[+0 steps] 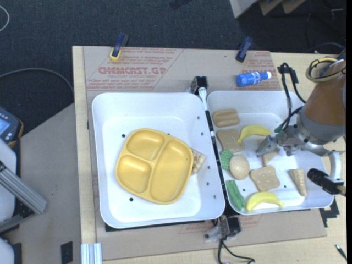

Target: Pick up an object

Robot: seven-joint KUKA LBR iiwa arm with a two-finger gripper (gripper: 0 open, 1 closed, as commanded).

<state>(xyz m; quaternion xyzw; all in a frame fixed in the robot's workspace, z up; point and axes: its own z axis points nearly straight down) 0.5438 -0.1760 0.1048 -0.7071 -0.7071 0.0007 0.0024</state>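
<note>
Gripper (268, 146) is down in the right bin (220, 100), just beside a banana (254, 131) and some bread (265, 177); honestly can't tell its state; yellow plate (154, 165) sits in the left bin (104, 106).

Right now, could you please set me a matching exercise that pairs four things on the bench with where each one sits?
Things:
1. yellow divided plate
2. blue bottle
3. egg
4. claw

Places:
A. on the brown board behind the right bin
B. in the right bin, between the two bananas, left of a toast slice
C. in the left bin
D. low over the right bin, just right of the upper banana

Pairs: 1-C, 2-A, 3-B, 4-D
</note>
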